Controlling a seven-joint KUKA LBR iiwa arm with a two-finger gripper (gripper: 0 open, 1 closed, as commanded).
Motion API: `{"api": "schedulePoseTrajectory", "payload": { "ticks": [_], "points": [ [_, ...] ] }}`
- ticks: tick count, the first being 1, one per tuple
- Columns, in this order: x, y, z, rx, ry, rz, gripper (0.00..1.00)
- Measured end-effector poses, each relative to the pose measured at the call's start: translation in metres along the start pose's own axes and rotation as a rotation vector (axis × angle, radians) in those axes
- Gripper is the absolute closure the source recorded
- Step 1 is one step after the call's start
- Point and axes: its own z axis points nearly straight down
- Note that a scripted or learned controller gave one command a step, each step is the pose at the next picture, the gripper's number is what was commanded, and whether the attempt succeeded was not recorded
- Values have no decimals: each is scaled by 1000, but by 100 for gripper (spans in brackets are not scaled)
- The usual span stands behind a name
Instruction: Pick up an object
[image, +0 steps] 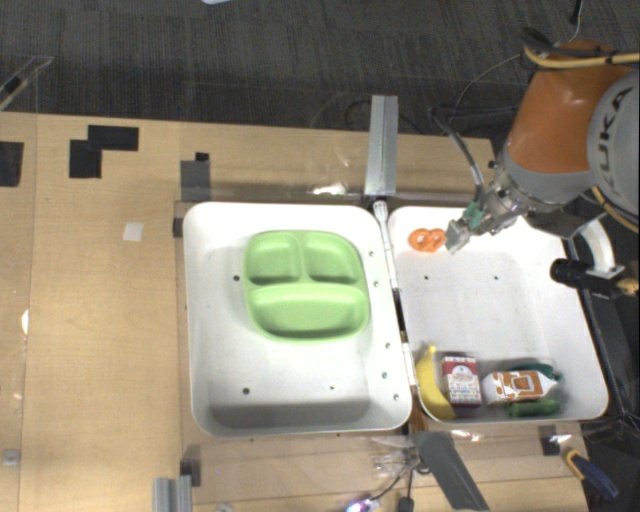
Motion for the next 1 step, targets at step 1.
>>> {"api": "schedulePoseTrajectory", "payload": {
  "ticks": [1],
  "points": [
    [-1, -33, 4, 1, 0, -98, 100]
  ]
}}
